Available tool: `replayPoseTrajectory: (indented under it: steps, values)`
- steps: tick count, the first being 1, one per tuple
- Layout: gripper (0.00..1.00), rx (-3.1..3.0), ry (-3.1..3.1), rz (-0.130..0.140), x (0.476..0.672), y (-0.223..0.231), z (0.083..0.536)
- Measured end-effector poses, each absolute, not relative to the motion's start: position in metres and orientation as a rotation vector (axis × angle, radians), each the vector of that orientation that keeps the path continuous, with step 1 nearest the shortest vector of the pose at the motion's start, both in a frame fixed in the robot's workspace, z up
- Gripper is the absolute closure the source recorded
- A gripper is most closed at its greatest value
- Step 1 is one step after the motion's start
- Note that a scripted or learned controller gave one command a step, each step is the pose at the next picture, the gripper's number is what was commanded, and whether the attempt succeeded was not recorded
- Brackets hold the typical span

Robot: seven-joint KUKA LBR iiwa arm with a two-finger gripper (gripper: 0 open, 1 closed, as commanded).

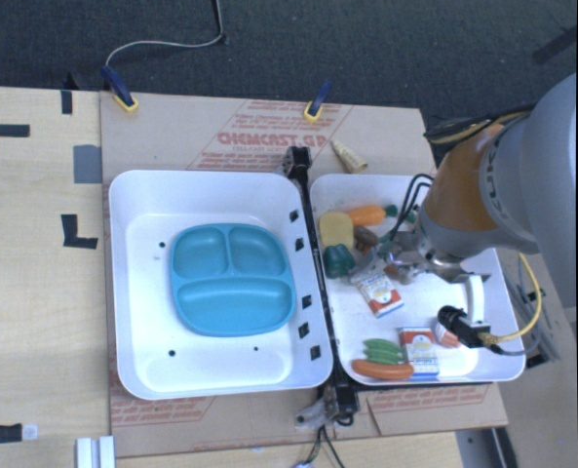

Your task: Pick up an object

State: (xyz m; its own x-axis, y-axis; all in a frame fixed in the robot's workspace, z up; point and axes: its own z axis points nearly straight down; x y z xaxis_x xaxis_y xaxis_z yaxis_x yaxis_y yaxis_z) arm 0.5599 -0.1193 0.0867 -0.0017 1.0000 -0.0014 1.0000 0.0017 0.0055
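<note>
The small red-and-white packet [378, 295] lies flat mid right bin [493, 359], likely light, thin and crinkly, best pinched across its short edges. The gripper [381, 258] hovers just above it; its state I cannot tell.

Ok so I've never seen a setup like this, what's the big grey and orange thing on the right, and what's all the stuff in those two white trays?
That grey and orange shape is a robot arm, seen from a single camera fixed above the bench and looking down at a slant. Its gripper, the two-finger part that grabs things, is down among the clutter in the right bin. I can't tell whether it holds anything. That bin has small toy foods and packets: a carrot, a yellow block, a teal piece, a small packet, green pods and a hot dog. The left bin holds a blue divided plate.
</note>
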Motion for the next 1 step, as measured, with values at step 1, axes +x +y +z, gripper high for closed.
replayPoseTrajectory:
  steps: [1]
  values:
    - [0.0, 2.222, 2.224, -0.016, 0.6486, -0.1015, 0.0851]
